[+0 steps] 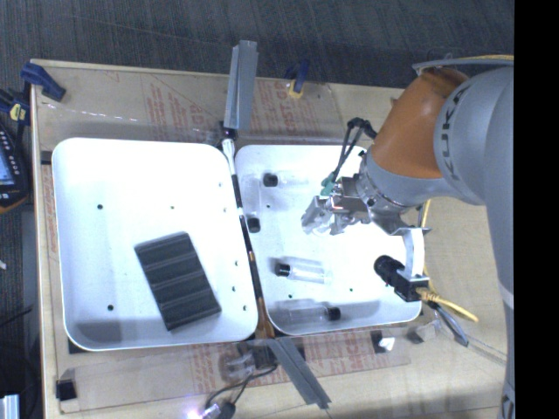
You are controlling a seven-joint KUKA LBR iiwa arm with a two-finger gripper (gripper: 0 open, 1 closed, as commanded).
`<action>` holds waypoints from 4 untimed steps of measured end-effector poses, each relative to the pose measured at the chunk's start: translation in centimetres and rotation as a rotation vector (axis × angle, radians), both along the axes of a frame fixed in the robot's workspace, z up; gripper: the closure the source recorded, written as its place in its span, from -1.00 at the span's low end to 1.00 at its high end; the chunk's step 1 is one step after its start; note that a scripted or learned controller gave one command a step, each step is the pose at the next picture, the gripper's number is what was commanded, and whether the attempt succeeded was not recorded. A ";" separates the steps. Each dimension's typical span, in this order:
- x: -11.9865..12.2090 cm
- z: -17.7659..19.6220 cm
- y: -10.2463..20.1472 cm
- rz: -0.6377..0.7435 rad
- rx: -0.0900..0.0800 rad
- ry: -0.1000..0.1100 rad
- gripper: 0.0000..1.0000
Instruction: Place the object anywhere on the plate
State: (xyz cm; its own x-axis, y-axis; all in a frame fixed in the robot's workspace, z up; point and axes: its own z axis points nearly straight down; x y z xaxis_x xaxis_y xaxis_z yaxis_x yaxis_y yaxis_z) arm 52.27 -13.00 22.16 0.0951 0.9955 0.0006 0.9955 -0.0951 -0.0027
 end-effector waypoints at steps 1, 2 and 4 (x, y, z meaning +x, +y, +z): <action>5.3 5.5 5.5 -0.079 0.000 0.001 1.00; -4.2 4.0 12.3 0.306 0.001 0.002 1.00; 3.6 -3.9 23.6 0.193 -0.002 0.004 1.00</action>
State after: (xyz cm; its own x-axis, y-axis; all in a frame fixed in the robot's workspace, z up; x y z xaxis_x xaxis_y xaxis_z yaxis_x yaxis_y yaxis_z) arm 55.91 10.62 18.25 -0.0975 0.9952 -0.0015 0.9952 0.0975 -0.0066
